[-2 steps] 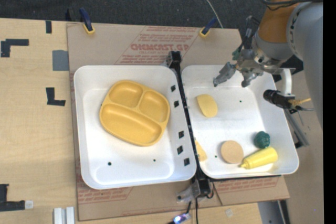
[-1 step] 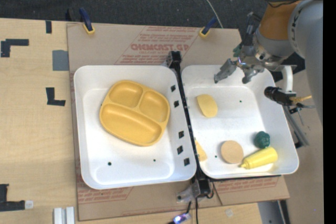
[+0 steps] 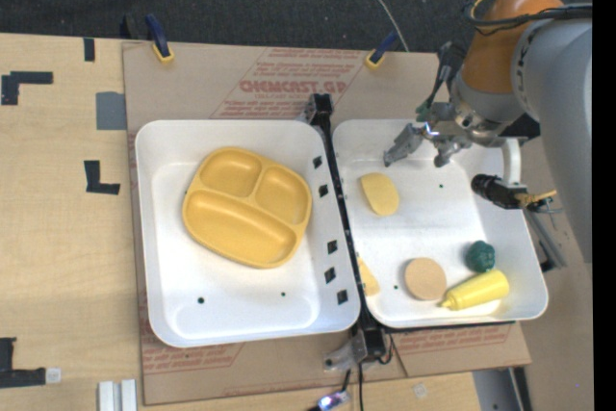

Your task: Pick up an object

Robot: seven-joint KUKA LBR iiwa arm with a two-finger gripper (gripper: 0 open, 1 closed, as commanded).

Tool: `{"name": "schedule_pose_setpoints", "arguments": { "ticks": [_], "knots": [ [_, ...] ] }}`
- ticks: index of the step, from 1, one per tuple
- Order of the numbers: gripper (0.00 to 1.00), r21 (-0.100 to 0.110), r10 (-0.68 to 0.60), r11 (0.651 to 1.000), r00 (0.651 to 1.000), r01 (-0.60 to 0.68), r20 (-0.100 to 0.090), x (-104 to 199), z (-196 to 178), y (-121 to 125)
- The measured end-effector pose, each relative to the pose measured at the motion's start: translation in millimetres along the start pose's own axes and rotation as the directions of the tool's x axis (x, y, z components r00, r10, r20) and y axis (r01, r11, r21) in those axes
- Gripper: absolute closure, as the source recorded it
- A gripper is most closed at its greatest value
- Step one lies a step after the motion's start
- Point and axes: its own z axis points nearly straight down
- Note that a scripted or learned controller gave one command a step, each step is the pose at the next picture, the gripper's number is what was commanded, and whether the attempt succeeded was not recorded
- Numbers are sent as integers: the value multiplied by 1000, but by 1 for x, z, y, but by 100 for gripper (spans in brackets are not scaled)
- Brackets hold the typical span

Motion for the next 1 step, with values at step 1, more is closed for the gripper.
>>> {"name": "schedule_pose_setpoints", "arguments": {
  "ticks": [1],
  "knots": [
    [0,0,0,1000,1000,0,0,1,54,-1]
  ]
}}
